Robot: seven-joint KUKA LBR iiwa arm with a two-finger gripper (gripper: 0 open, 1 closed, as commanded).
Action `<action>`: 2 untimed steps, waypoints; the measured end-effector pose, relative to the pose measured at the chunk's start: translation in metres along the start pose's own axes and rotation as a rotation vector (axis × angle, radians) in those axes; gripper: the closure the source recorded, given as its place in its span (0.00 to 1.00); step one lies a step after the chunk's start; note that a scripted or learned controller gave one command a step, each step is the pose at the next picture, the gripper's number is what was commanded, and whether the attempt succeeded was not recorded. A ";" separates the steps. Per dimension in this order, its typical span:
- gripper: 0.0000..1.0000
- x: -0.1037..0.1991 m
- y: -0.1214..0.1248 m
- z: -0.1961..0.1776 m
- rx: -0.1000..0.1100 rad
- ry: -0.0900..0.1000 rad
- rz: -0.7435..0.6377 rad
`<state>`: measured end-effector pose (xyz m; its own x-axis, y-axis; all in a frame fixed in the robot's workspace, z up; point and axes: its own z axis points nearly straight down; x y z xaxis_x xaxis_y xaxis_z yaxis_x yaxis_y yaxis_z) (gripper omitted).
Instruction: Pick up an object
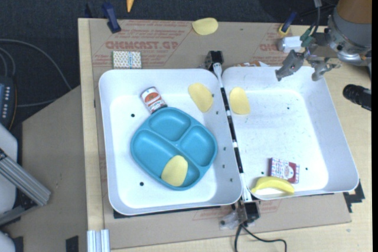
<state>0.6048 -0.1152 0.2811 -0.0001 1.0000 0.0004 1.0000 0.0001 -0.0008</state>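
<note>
Gripper [304, 66] hangs over the right bin's [331, 127] far edge, fingers spread, nothing between them. In that bin: a yellow chip [239, 101] near the divider, a banana [273, 186] and a small red box [283, 170] at the near side. Left bin [118, 186] — blue tray [171, 144] bearing a yellow piece [175, 171], a can [153, 100], another chip [200, 97].

Just behind the pincer [302, 70], a small blue clip [287, 23] sits on the edge of the printed cardboard sheet [159, 38]. Farther along that sheet, away from the pincer toward the left of the view, lie a yellow oval piece [205, 26], then a patterned packet [127, 59] and a blue clamp [110, 18]. Farthest off, a toy carrot [130, 0] lies on the dark carpet [47, 3].
</note>
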 end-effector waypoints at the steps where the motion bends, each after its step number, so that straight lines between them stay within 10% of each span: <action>1: 0.00 0.018 0.044 0.167 0.001 0.000 0.000; 2: 0.00 0.021 0.062 0.196 -0.002 -0.001 -0.001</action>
<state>0.6667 -0.0939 0.0847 -0.0011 1.0000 -0.0004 1.0000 0.0011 0.0016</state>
